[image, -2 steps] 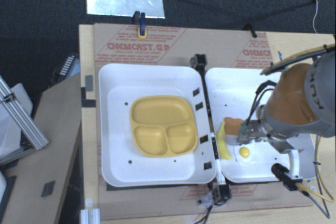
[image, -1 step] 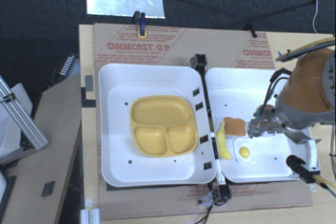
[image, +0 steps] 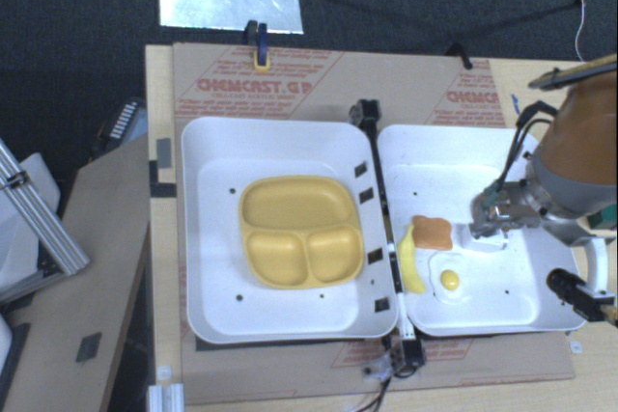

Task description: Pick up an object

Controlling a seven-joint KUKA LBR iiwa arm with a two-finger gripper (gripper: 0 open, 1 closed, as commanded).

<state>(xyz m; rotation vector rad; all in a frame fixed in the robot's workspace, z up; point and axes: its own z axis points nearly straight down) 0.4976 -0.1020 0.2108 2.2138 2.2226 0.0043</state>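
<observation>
Hovering the gripper [image: 488, 225] over the right bin [image: 483, 145]; can't tell its finger state. Toast [image: 432, 233], banana [image: 410, 265] and fried egg [image: 449, 281] are bunched near the divider, so I'd risk nudging neighbours. The banana's long axis runs along the divider, pointing near-to-far.

I see robotics lab: two shallow white plastic bins [image: 290, 135] on cardboard-covered bench [image: 319, 77], grey extruded-aluminium framing [image: 39, 222] left, dark carpet floor [image: 77, 5].
</observation>
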